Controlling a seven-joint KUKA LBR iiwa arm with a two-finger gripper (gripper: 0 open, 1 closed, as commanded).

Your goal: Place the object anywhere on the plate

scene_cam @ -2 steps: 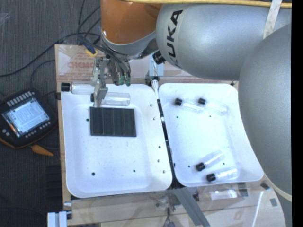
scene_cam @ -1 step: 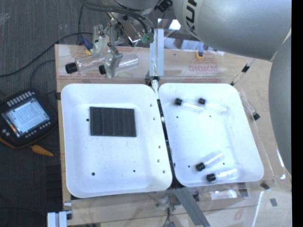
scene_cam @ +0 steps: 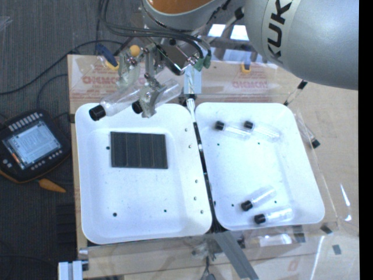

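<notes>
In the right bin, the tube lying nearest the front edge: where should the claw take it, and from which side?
Take the front tube at the middle of its clear body, coming straight down from above. It lies flat, black cap to the left, so the fingers should close across its narrow width. The bin's front wall is close, which may crowd one finger.

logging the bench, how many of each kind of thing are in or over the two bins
Clear black-capped tubes: 6, at
Dark ribbed plate: 1
White bins: 2, at
Total: 9
</notes>
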